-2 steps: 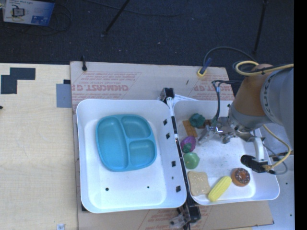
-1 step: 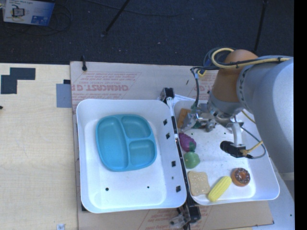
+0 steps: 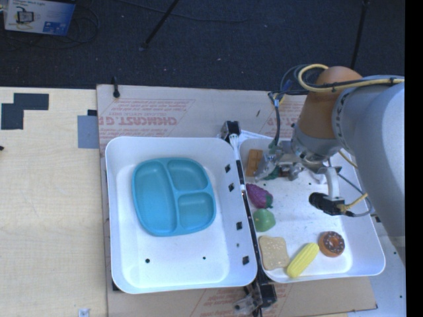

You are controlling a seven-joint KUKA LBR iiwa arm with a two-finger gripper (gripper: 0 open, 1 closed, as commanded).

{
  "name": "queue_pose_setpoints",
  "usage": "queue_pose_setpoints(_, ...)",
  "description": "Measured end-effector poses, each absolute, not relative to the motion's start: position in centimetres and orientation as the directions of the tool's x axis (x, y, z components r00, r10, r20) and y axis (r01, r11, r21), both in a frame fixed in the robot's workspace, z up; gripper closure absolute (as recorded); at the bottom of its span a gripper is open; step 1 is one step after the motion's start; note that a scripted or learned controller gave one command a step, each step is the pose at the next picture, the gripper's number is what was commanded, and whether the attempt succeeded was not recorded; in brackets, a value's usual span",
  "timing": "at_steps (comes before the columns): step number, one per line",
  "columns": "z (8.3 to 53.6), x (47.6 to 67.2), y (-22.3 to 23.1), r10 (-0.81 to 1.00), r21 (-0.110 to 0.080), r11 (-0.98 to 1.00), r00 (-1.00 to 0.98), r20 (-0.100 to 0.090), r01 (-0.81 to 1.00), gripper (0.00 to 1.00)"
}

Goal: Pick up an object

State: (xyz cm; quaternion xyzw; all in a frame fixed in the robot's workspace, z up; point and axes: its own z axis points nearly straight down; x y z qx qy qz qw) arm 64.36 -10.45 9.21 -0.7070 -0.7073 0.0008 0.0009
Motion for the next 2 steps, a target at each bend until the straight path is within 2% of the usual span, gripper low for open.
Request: queue_pose_setpoints(2,9.08,64.36,-8.93,1.0,-0.003,0.003,-0.003,0.0,1.0,0.0)
